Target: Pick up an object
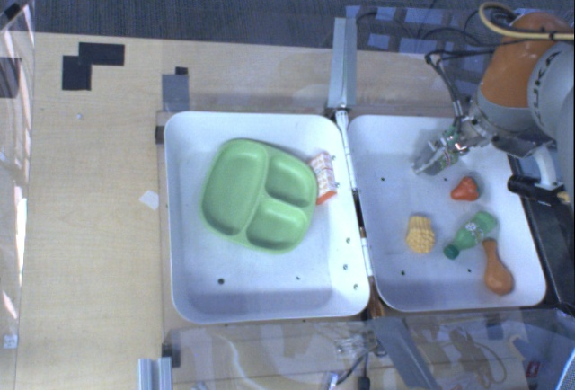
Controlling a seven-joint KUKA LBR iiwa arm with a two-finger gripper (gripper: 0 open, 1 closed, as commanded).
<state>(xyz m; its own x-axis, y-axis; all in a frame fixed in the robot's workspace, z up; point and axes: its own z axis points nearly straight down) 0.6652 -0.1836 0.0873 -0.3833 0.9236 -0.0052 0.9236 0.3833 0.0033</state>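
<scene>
The hand (437, 155) hangs low in the right bin (392, 276), grip unclear, with the red toy (464, 190) just beside it.

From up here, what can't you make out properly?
- End effector, camera view: too small and blurred to tell open from shut.
- Small packet: partly tucked under the green plate, label unreadable.
- Arm: cut off by the right edge.
- Green bottle: too small to identify surely.

Light green divided plate (257, 194), white bins (269, 303), yellow corn (419, 234), red-orange strawberry (464, 190), green bottle (472, 234), tan-orange squash (495, 267), white-orange packet (323, 175).
</scene>
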